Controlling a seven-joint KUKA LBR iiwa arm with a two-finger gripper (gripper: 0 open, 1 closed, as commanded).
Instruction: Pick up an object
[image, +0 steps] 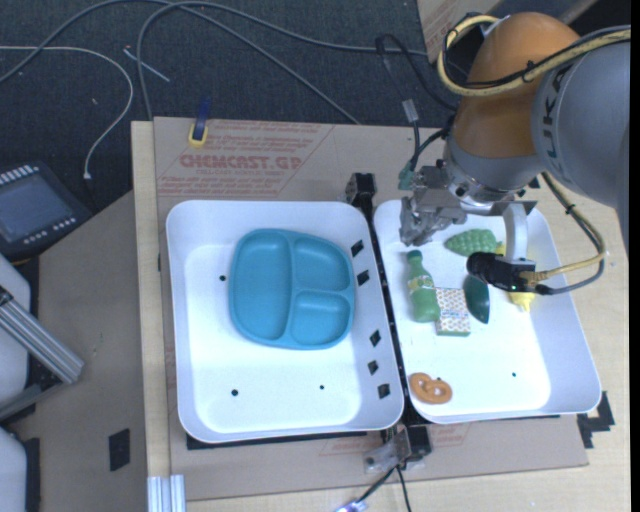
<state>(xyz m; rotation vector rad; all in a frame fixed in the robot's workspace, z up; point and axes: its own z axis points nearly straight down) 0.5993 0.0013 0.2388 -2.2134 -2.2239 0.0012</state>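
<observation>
Right bin: the hand hovers just above the green toy bottle, which lies beside a small packet; whether the hand is spread cannot be told. The bottle is probably light, rigid, smooth plastic; best pinched across its body, mid-length.

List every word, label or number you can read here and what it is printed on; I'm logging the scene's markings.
"CHEMCAST GP": red print on the brown board behind the left bin; the smaller red lines around it are too blurred to read.
Letters on the grey arm at the frame's edge: cut off, unreadable.
Small packet in the right bin: patterned print, too small to read.
Green bottle: label unreadable.
</observation>
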